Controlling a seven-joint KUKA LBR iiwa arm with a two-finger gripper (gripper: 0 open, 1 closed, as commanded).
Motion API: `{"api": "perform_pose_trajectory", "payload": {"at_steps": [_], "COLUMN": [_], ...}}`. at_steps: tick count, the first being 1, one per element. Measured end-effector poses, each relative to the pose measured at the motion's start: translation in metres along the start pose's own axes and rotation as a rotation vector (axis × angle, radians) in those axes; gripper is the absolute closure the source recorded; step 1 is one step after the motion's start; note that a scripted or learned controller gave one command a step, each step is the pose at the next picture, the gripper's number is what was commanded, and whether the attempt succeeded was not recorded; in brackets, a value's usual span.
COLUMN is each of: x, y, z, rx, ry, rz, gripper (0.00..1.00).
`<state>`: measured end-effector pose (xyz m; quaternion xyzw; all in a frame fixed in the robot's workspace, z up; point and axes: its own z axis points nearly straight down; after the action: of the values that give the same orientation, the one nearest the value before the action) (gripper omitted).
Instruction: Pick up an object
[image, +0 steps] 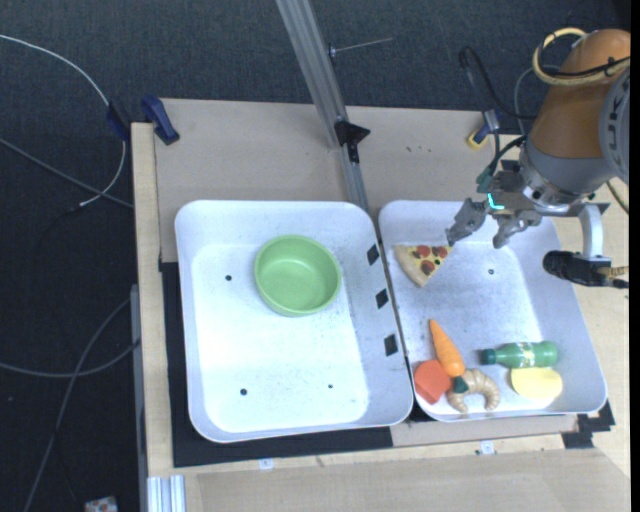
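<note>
L bin (210, 400): I see a green bowl (296, 274) at its upper middle. R bin (570, 310): pizza slice (421, 262) upper left; carrot (446, 346), red piece (432, 381), pretzel (474, 390), green bottle (519, 354), yellow piece (536, 383) along front. Gripper (485, 229) hovers just R of pizza, fingers spread open, nothing held.

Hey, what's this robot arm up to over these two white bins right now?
The arm's gripper hangs over the far end of the right bin, fingers spread, just right of a pizza slice toy. Nothing sits between the fingers. Near that bin's front lie a carrot, a green bottle, a yellow piece and a few other toys. The left bin holds a green bowl.
</note>
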<state>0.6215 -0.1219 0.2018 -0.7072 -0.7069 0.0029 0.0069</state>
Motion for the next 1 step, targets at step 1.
{"api": "perform_pose_trajectory", "payload": {"at_steps": [1], "x": [0.0], "y": [0.0013], "z": [-0.0031], "rx": [-0.006], "ry": [-0.001], "rz": [0.0], "gripper": [0.0]}}
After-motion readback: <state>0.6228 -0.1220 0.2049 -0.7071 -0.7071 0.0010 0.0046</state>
